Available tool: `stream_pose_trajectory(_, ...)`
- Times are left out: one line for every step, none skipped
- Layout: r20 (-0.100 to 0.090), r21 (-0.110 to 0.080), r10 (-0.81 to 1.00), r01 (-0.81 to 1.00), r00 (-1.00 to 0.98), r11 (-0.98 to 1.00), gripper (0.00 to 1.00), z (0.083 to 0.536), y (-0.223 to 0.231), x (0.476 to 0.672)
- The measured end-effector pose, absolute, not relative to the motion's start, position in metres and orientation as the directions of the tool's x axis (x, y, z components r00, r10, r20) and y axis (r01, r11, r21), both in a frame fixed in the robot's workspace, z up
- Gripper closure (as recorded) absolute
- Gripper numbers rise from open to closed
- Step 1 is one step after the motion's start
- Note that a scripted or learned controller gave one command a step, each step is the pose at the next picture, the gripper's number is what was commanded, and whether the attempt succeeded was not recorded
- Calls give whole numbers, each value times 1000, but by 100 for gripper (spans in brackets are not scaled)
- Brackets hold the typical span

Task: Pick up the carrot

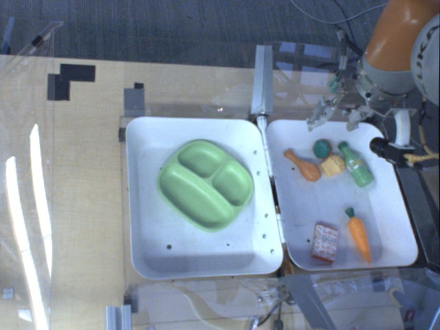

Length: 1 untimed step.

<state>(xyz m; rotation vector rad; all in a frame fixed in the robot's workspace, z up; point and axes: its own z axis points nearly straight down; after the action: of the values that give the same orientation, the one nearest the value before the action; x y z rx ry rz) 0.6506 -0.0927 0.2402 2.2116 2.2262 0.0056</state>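
The carrot (358, 236) is orange with a green top and lies near the front right corner of the right bin (385, 260), its top pointing toward the back. My gripper (335, 120) hangs over the back rim of that bin, well behind the carrot. Its two fingers (317, 118) stand apart, and nothing is between them.
Also in the right bin are an orange drumstick (303, 165), a dark green ball (322, 148), a yellow block (333, 166), a green bottle (357, 166) and a red box (325, 243) left of the carrot. A green divided plate (205, 183) sits in the left bin (144, 253).
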Motion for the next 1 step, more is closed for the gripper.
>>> stream_pose_trajectory(-1,4,1000,1000,0,0,0,168,-147,563)
